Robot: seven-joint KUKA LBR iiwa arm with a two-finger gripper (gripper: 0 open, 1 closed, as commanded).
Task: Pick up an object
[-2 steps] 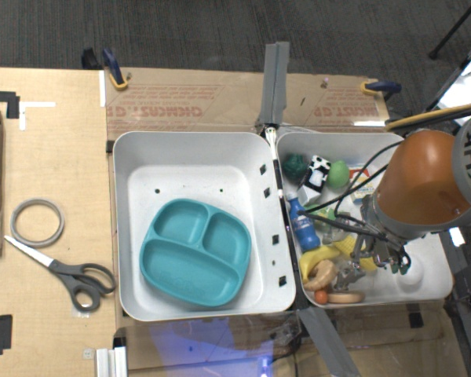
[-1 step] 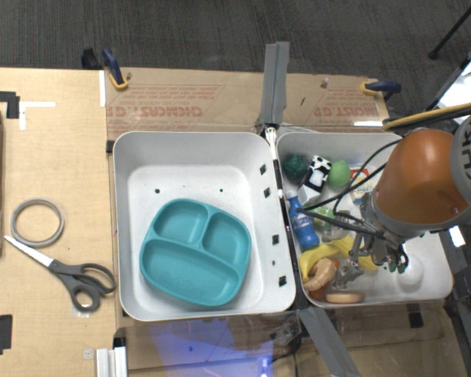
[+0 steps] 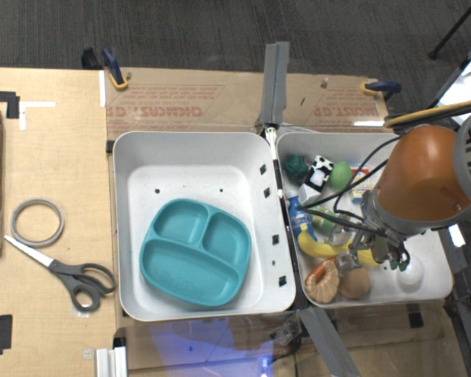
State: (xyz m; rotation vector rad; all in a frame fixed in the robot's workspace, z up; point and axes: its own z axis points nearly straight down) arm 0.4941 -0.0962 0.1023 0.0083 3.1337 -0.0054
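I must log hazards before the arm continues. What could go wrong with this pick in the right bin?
1. The banana, shell and brown ball lie packed together, so the pincer may nudge or catch a neighbour.
2. Loose cables hang over the toys and might snag.

Right bin [image 3: 424, 289]: shallow, white; holds a cluster of small objects along its left side.
Banana [image 3: 320, 247]: yellow, curved, lying flat near the bin's middle-left.
Shell-like piece [image 3: 323, 282]: tan and orange, at the front left corner, just beside the banana.
Brown rounded object [image 3: 356, 283]: touching the shell-like piece on its right.
Green ball [image 3: 341, 173]: toward the back.
Black-and-white toy [image 3: 321, 170]: just left of the green ball.
Dark teal object [image 3: 297, 166]: back left corner.
Left bin [image 3: 133, 210]: holds a teal divided plate [image 3: 195, 251], three compartments, lying flat.
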